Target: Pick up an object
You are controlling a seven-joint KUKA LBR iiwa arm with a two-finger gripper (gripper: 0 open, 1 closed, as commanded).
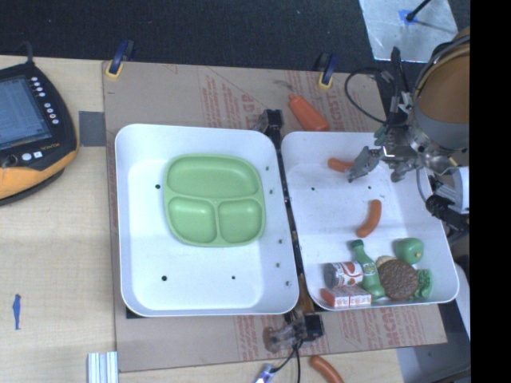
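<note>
My gripper [382, 168] hangs over the back of the right bin [319, 214] with its two fingers spread open and nothing between them. An orange sausage piece [339, 164] lies just left of the left fingertip. A second orange sausage [368, 218] lies in the bin's middle, in front of the gripper. At the bin's front sit a red-and-white can [346, 274], a green bottle [365, 259], a brown round patty [397, 278], a green pepper-like toy [409, 250] and a small red-and-white packet [350, 299].
The left bin [144, 278] holds a green divided plate [215, 199]. An orange carrot-like toy [307, 112] lies on the cardboard behind the right bin. Another orange piece [327, 367] lies in front of the bins. A tablet controller [28, 130] rests at far left.
</note>
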